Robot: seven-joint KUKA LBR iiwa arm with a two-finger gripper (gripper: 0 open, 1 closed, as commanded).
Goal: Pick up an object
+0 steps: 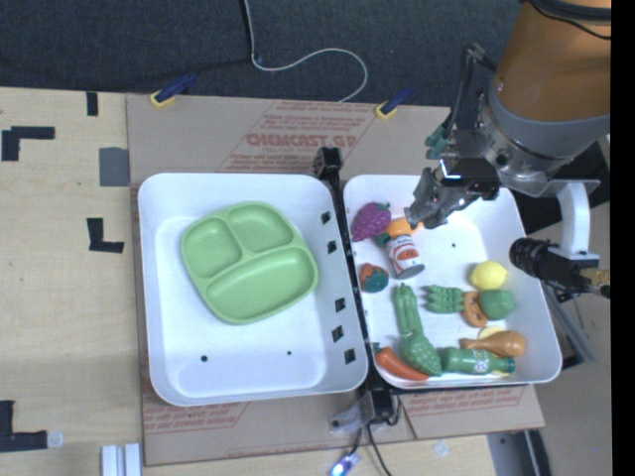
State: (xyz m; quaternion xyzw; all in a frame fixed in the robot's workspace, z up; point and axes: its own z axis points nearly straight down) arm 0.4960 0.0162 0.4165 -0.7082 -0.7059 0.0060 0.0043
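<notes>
Hovering over the right bin (536, 266), gripper (429, 209) sits just above-right of a small bottle (403, 249); can't tell its opening from this angle. Purple grapes (371, 220) lie just left of it. Green toys (409, 325), a yellow lemon (488, 275) below. Green divided plate (250, 261) in the left bin (169, 365), well left.

Two white bins (169, 296), smooth, slightly glossy plastic. Green divided plate (250, 262), matt plastic. Toy foods, including a purple grape bunch (371, 220) and a yellow lemon (488, 275), glossy moulded plastic. Underlay of brown printed cardboard (288, 137) on a pale wood-look bench (60, 296). Background of dark blue, rough cloth (119, 18).
</notes>
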